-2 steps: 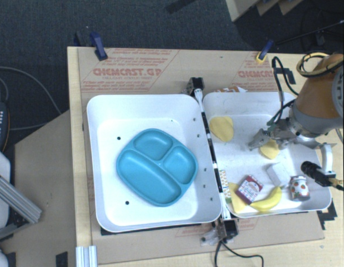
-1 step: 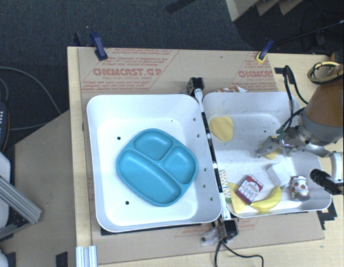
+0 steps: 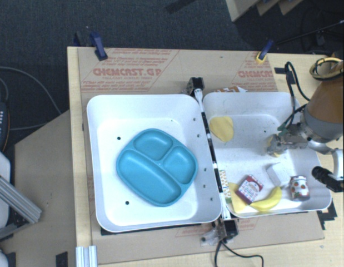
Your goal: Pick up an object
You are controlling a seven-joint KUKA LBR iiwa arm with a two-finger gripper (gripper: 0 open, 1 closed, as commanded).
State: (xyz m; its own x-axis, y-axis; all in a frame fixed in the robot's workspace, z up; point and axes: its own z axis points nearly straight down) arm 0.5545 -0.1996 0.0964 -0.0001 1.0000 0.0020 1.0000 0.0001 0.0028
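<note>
Yellow stands out in the right bin (image 3: 255, 107): a banana (image 3: 267, 201) curves along the near wall, touching a red-and-white packet (image 3: 250, 188), with a pale disc (image 3: 222, 128) by the divider and a small figure (image 3: 298, 188) near the right wall, all loose so any could be picked. The gripper (image 3: 277, 144) hangs low over bare floor between them; whether its fingers are spread I cannot tell. The left bin (image 3: 105, 107) holds a blue tray (image 3: 156, 167), and both bins sit on the desk (image 3: 77, 149).
</note>
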